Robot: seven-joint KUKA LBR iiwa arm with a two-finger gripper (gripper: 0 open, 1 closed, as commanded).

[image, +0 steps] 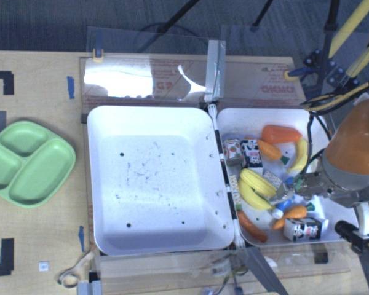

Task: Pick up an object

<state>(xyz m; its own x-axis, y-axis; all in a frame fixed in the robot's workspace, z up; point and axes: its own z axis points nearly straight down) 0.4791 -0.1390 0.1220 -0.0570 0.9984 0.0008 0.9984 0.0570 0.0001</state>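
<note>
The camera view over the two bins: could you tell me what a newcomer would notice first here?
Most striking is the right bin, crowded with toy food: yellow bananas, an orange carrot and small cartons such as the milk carton. The arm, grey with an orange band, reaches in from the right, its gripper low over that pile. Off to the left, a green divided plate lies on the wooden bench.
</note>
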